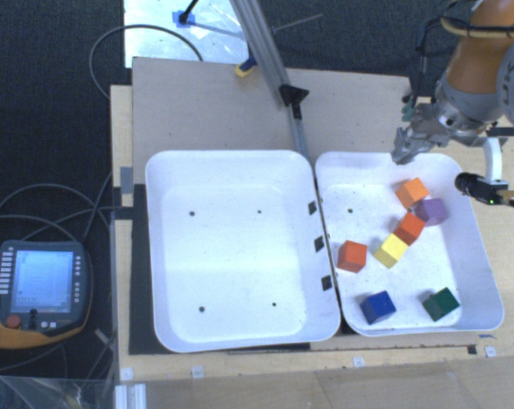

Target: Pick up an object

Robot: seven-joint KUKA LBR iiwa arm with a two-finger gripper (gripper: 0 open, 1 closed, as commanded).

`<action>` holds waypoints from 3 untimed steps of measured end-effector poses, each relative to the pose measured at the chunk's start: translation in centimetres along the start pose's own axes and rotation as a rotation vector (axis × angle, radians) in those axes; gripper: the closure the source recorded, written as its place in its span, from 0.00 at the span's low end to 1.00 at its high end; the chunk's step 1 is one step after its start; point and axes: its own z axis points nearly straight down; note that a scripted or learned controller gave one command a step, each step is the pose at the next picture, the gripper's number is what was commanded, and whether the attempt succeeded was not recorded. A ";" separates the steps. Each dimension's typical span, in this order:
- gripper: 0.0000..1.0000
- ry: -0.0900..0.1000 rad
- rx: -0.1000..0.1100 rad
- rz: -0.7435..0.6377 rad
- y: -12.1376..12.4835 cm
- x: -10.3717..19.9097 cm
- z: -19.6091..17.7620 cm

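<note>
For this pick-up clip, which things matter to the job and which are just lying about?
Job:
gripper
right white bin
orange cube
purple block
red-orange cubes
yellow cube
blue cube
green cube

Lying about:
left white bin
handheld control pendant

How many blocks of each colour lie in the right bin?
Orange blocks: 3
Purple block: 1
Yellow block: 1
Blue block: 1
Green block: 1
Total: 7
</note>
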 end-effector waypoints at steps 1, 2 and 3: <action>1.00 0.001 0.004 -0.001 0.1 0.0 -1.2; 1.00 0.004 0.007 -0.006 -1.8 5.1 -2.5; 1.00 0.003 0.009 -0.005 -4.2 9.4 -1.5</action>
